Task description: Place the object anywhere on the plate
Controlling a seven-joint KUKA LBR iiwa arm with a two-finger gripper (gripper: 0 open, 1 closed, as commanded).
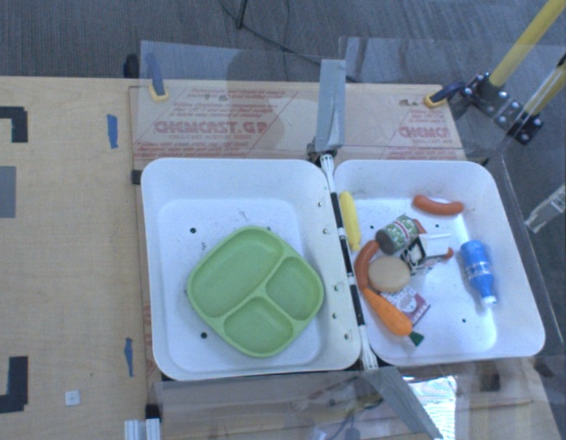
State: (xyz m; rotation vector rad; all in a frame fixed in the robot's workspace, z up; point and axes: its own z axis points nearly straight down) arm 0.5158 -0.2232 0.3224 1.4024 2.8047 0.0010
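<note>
A light green divided plate [255,291] with three compartments lies in the left white bin [172,200], tilted a little, with nothing on it. The right white bin [503,328] holds the loose objects: a yellow corn cob [350,220] along its left wall, a sausage [438,205] at the back, a blue bottle [477,270] on the right, a dark can [398,235], a tan round bun [390,275], a curved orange sausage [363,259] and a carrot [390,313] near the front.
A small red-and-white packet [417,309] lies by the carrot. A grey divider post [330,108] stands behind the bins. Yellow poles and a clamp [503,104] sit at the upper right. Cardboard [227,122] lies behind the bins.
</note>
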